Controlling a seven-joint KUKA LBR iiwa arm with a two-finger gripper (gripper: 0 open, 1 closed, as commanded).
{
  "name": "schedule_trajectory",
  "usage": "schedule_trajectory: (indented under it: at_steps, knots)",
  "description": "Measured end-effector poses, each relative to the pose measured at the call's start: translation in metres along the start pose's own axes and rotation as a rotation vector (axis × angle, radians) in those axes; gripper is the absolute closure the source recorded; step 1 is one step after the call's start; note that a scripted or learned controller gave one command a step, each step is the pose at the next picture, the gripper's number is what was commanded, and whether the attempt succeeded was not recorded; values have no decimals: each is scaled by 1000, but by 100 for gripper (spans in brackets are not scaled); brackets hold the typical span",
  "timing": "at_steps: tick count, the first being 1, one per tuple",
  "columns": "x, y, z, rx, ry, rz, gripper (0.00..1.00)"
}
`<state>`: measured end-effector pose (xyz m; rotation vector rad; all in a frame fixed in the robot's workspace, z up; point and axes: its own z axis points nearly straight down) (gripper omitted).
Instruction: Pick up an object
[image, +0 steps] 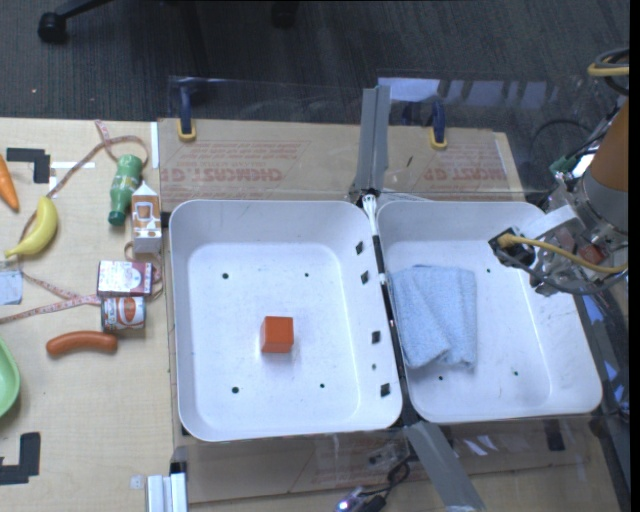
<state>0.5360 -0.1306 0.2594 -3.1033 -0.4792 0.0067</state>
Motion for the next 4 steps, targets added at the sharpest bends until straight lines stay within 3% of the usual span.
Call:
schedule_trajectory:
  at_steps: [1, 2, 3, 4]
  knots:
    - [13, -52, -68, -2, 1, 89, 100]
    - [-34, -3, -101, -2, 1, 65, 100]
    - [-4, -73, -11, -1, -1, 104, 100]
    - [-4, -73, -11, -1, -1, 106, 0]
